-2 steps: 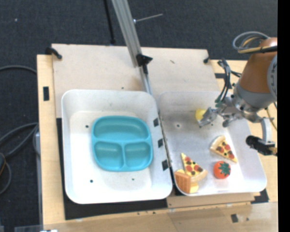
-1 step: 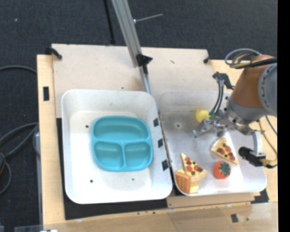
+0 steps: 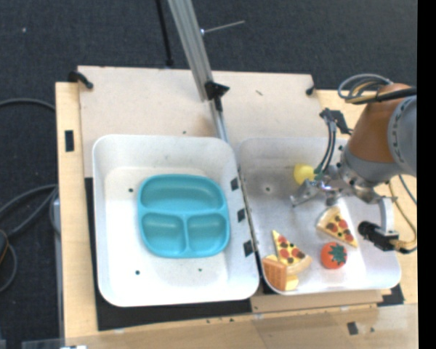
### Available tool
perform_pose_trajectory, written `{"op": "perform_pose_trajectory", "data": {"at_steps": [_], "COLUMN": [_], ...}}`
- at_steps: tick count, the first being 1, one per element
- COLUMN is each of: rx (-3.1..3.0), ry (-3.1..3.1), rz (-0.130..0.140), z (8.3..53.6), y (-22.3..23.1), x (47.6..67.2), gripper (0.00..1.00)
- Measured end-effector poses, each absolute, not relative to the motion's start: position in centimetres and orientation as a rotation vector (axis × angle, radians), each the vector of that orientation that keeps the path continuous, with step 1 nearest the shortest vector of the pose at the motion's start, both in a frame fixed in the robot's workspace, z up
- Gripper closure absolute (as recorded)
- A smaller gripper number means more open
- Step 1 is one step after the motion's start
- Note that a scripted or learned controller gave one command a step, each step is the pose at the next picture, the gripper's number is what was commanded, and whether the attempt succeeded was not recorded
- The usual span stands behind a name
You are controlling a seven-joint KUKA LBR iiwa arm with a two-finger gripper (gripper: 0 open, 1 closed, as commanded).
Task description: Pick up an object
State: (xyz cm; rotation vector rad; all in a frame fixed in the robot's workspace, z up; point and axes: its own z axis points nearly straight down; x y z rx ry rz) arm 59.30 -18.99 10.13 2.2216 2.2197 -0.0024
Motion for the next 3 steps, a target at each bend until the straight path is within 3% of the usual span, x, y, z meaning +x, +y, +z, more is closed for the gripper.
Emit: {"op": "perform_pose_trajectory", "data": {"at_steps": [1, 3], "rx": [2.224, 2.215], "ry": [2.214, 2.219], "rz": [0.001, 0.004], "z": [11.3, 20.4], "y": [-19.1, -19.6], "x": [59.4, 58.8], "gripper": [1.00, 1.00]}}
